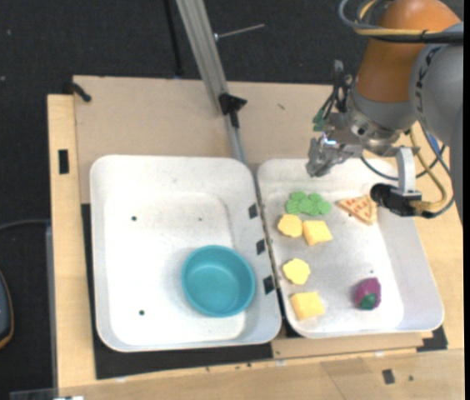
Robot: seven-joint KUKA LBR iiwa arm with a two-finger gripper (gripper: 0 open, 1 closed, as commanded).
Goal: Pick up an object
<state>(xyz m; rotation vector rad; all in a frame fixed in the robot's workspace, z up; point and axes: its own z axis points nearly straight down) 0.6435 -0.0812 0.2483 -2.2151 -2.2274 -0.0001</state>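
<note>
gripper (322, 158) above back edge of right bin (410, 248) | fingers: spread cannot be told, nothing seen between them | green toy (307, 204) just below, apart

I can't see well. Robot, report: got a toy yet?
Gripper above right bin's far edge, holding nothing. Green toy nearest, untouched. Nothing in the way.

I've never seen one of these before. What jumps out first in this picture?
The big orange-banded arm at the upper right, its gripper hanging over the far edge of the right bin. Next, the bright blue bowl alone in the left bin, and the small toy foods in the right one: yellow pieces, a green cluster, a purple piece.
</note>
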